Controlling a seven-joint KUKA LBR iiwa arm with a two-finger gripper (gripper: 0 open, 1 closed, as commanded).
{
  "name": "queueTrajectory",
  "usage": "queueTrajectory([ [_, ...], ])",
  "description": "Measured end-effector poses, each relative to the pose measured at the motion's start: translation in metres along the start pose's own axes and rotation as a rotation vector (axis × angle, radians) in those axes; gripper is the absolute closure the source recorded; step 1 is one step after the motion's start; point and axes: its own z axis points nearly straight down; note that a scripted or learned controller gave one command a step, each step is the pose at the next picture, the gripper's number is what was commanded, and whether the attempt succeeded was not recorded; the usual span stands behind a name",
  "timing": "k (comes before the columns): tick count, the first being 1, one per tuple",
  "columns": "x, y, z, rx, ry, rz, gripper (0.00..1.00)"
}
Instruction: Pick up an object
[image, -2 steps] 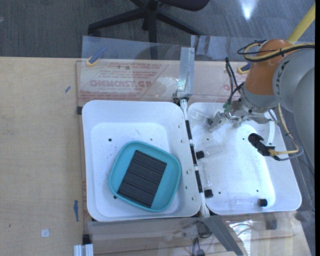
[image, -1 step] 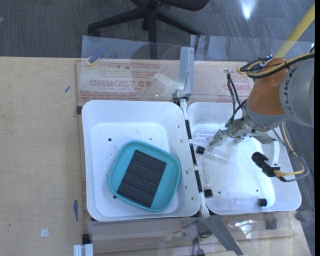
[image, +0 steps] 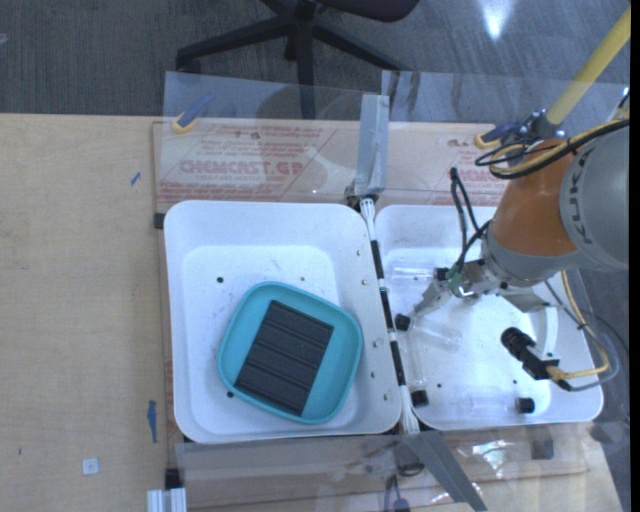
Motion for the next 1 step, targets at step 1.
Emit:
queueTrajectory([
  [1,-0.0497,0.0528,0.0015,0.0,0.0,-0.074,0.0],
])
